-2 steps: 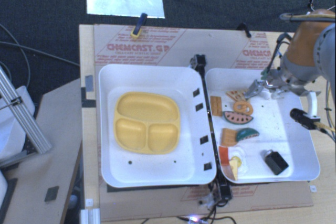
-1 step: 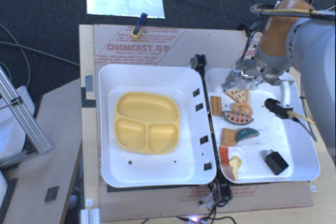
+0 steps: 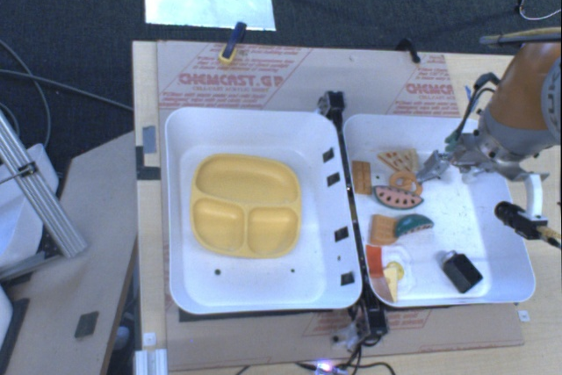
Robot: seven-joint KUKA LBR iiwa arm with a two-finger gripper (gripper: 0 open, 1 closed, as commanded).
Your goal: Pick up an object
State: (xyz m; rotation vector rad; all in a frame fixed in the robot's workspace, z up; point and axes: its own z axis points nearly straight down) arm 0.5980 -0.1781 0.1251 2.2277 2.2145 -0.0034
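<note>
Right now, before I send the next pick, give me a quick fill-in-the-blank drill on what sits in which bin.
1. The yellow divided tray lies in the ____ bin of the camera view.
2. The tray has ____ compartments.
3. The black block lies near the right bin's ____ corner in the view.
4. The gripper hovers over the ____ bin, close to the watermelon slice.

Missing words: left; three; lower right; right

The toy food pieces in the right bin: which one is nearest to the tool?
The small orange ring, directly beside the tool. The watermelon slice lies just below it, slightly farther away.
</note>
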